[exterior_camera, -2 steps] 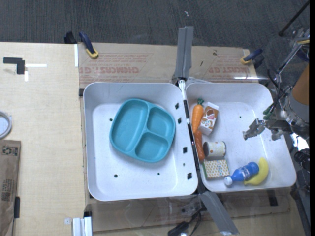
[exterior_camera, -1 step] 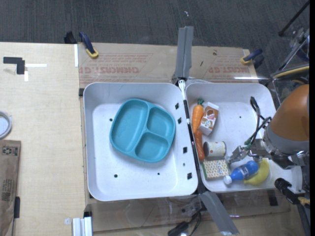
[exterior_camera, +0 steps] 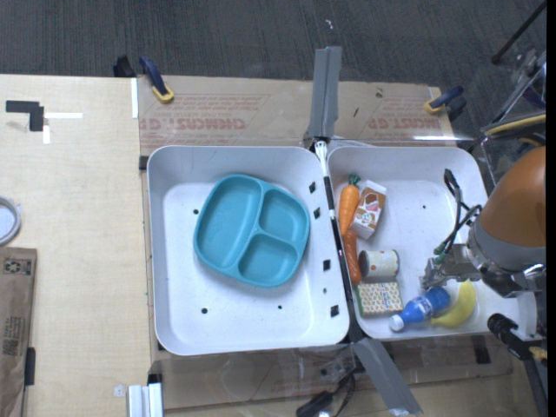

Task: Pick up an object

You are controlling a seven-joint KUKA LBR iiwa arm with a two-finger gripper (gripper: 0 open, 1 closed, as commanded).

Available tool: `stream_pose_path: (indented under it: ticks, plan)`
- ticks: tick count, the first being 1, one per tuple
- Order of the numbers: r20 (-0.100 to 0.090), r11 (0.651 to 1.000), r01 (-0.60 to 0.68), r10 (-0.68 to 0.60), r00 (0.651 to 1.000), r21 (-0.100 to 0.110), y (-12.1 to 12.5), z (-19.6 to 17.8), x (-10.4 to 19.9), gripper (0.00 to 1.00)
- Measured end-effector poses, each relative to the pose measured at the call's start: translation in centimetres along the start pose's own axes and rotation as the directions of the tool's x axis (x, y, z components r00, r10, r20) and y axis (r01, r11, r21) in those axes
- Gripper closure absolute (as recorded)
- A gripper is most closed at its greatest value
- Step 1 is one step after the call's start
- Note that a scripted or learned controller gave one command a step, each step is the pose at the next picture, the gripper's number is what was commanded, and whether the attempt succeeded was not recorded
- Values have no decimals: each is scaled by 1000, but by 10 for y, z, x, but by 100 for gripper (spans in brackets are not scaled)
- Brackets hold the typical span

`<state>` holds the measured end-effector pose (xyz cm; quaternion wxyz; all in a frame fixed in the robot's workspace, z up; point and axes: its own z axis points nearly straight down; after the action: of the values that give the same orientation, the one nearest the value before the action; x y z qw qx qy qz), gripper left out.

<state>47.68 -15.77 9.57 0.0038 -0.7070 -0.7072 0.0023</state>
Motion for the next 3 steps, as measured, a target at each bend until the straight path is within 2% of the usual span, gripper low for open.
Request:
stream_pose_path:
  ticks: [1, 2, 3]
  plan:
    - [3, 999, -43, 43, 999, -4, 39, -81, 46, 100]
    - [3, 999, -43, 43, 999, -4, 38, -81, 46, 0]
    - [5, 995, 98, -97, 995, -25, 34, -17, 60, 0]
